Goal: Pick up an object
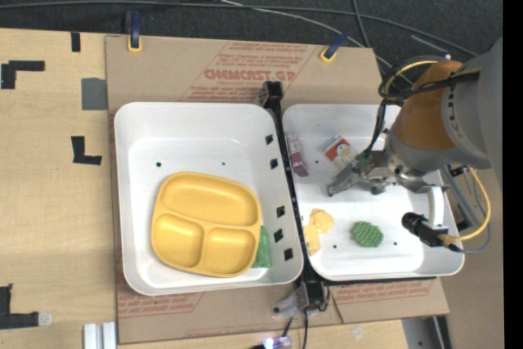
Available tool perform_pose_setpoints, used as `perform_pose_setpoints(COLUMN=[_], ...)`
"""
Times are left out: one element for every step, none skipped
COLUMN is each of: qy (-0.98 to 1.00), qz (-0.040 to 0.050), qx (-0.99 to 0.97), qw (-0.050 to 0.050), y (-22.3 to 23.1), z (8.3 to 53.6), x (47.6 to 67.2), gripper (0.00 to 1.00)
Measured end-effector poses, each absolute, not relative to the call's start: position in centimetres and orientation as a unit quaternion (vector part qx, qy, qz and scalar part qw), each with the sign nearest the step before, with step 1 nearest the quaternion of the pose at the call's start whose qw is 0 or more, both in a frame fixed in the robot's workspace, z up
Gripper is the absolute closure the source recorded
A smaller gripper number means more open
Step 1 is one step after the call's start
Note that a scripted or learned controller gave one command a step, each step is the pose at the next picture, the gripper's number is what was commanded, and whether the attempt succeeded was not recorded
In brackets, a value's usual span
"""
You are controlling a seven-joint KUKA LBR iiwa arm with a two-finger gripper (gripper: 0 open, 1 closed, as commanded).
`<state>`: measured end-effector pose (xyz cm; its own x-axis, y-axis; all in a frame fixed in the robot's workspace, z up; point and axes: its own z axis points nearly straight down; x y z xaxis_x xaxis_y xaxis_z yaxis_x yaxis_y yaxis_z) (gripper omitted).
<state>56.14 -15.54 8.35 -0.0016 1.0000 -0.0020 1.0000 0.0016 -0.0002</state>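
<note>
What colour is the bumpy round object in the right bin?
Green; the bumpy round object shows clearly in the camera view, near the right bin's front.

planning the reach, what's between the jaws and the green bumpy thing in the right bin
Bare white bin floor in the camera view, from the gripper to the green bumpy object.

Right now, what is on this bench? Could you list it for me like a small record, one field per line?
left bin: yellow divided tray, with a green thing wedged at its right edge
right bin: green bumpy ball, yellow lump, small red and white packet, purple item by the dividing wall
arm: reaches in from the right over the right bin
gripper: low in the right bin, near the packet; nothing seen between its fingers
under the bins: brown cardboard sheet
</note>
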Motion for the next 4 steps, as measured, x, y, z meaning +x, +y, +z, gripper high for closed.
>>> perform_pose_setpoints(qy=[0.708, 0.708, 0.708, 0.707], qz=[-0.0002, 0.0008, 0.0015, -0.0002], qx=[0.707, 0.707, 0.706, 0.707], qw=[0.002, 0.001, 0.003, 0.000], y=[-15.6, -15.0, -14.8, -14.7], z=[9.6, 14.3, 20.6, 20.2], x=[56.2, 55.7, 56.1, 56.1], gripper=[1.00, 1.00, 1.00, 1.00])
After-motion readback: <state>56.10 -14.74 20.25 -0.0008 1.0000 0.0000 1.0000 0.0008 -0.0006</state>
